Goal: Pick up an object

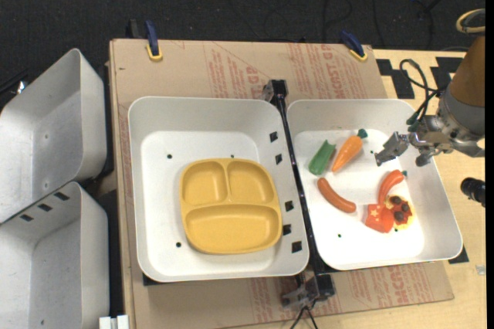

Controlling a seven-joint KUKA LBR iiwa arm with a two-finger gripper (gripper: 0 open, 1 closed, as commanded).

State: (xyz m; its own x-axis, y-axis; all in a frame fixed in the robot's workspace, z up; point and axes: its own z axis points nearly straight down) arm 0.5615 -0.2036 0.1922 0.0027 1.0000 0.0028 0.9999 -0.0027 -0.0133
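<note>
Hovering open jaws (404,152) above carrot (349,151); board print unreadable

Yellow tray (231,205), orange carrot (348,152), green pepper (322,157).

arm (469,100) cut off at right edge, red pile (390,210) too jumbled to identify
</note>
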